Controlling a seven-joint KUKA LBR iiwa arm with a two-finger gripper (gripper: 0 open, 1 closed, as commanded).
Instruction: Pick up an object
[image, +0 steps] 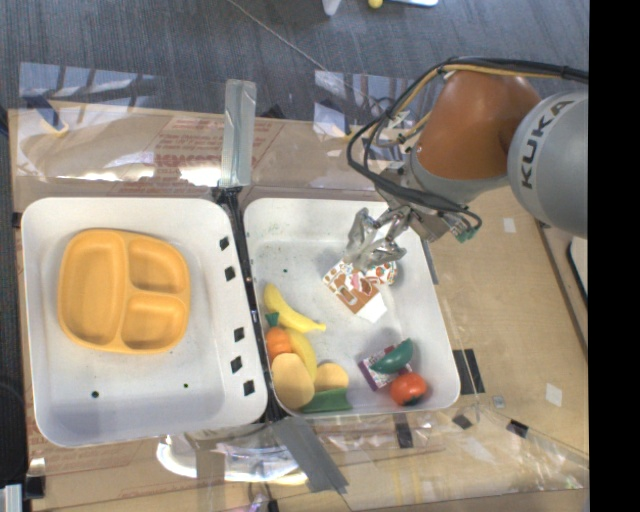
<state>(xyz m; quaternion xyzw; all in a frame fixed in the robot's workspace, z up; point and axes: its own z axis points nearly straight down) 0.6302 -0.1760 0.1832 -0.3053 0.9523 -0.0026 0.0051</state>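
A: Toy food pile (310, 375) sits well below the gripper (375, 245), by the right bin (440, 330) front wall.
B: Fingers?
A: Can't tell if apart or together. Patterned packet (356, 285) lies just under them, w/ tips at its top edge.
B: Left bin (40, 400)?
A: Yellow tray (123, 291), far left.

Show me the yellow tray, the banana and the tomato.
Tray (123, 290): camera view, on its centre divider.
Banana (290, 314): camera view, on the middle of its curve.
Tomato (408, 389): camera view, on its red top.

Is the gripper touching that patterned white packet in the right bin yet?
Cannot tell. In the camera view the gripper overlaps the packet's upper edge, but the slanted overhead angle hides any contact or gap.
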